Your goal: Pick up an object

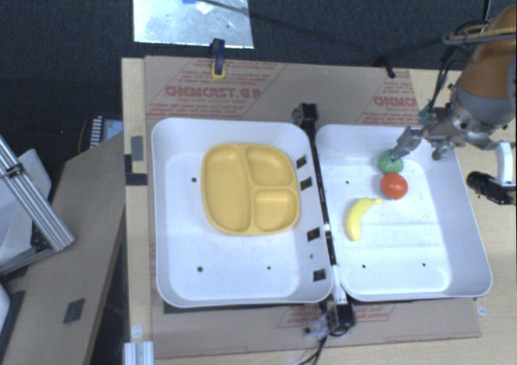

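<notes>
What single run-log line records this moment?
gripper | at small round green object | grasp: unclear | right white bin | round red object, yellow banana untouched

Yellow divided plate [249, 188] in left bin [174, 218]; foil sheet [191, 0] beyond the bench.

- A bench [242, 89] topped with brown printed board is seen, carrying two shallow white bins side by side.
- The left bin [174, 218] is set touching the right bin [452, 266] along a dark central seam.
- A yellow clamp [218, 60] is fixed at the bench's far edge, behind the left bin.
- A silvery sheet [194, 0] is laid beyond the bench, further behind the left bin.
</notes>
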{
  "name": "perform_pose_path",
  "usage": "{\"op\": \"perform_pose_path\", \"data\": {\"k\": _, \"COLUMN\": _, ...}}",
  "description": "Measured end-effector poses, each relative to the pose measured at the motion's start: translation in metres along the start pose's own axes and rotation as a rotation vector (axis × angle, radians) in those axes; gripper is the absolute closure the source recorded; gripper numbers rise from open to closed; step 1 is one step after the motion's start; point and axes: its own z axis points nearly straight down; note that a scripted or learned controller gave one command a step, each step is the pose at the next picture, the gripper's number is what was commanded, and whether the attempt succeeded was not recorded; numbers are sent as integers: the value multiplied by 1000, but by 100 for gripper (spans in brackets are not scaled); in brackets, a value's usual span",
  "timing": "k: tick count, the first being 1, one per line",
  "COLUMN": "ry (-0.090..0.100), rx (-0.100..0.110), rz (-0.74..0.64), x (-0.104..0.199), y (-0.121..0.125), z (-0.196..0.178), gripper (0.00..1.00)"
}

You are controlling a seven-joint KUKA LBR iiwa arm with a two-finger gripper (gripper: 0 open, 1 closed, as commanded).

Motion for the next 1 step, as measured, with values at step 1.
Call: {"op": "perform_pose_path", "data": {"k": 1, "ry": -2, "rx": -13, "rz": -3, "x": 1, "y": 3, "z": -9, "gripper": 0}}
